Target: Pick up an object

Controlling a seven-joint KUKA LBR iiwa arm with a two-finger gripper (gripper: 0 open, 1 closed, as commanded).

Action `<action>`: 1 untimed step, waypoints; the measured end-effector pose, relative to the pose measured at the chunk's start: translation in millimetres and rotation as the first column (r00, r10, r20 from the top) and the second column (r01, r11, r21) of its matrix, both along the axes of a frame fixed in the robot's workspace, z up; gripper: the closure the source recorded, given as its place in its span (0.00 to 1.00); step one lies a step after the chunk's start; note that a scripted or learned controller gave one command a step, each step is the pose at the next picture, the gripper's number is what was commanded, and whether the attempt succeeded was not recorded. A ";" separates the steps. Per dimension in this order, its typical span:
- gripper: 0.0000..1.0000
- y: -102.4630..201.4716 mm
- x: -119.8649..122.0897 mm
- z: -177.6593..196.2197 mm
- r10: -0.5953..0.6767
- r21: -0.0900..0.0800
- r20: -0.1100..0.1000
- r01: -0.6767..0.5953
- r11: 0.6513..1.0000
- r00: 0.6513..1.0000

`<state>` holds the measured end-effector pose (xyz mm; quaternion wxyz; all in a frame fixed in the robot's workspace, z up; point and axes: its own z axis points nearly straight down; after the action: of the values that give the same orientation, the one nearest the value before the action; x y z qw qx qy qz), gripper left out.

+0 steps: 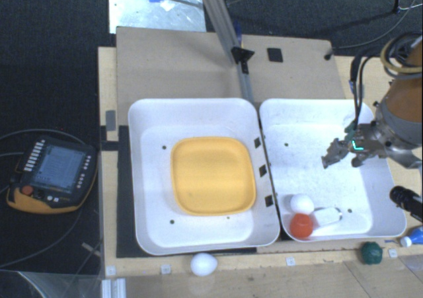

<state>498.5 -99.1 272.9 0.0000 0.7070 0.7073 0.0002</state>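
Pincer: I am hovering my pincer [342, 151] over the right bin [310, 118], toward its right side; its dark fingers are pointing left and appear slightly parted, and I am gripping nothing.
Targets: a white ball [302, 203], a red ball [302, 224] and a small white piece [328, 217] are sitting clustered in the bin's near corner.
Key relation: the cluster is lying toward the bin's front edge and a little left of my pincer, well apart from it; the white piece's long axis is running roughly left to right.
Next move, I judge: I am needing to travel forward and left, then descend.
Left bin [149, 158]: it is carrying a yellow plate [213, 174].
Desk [291, 72]: a white egg [203, 264] and a green ball [371, 252] are resting outside the bins.
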 end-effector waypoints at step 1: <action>0.00 0.0 0.0 0.0 0.000 0.000 0.000 0.000 1.000 1.000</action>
<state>498.5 -99.1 272.9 0.0000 0.7070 0.7073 0.0002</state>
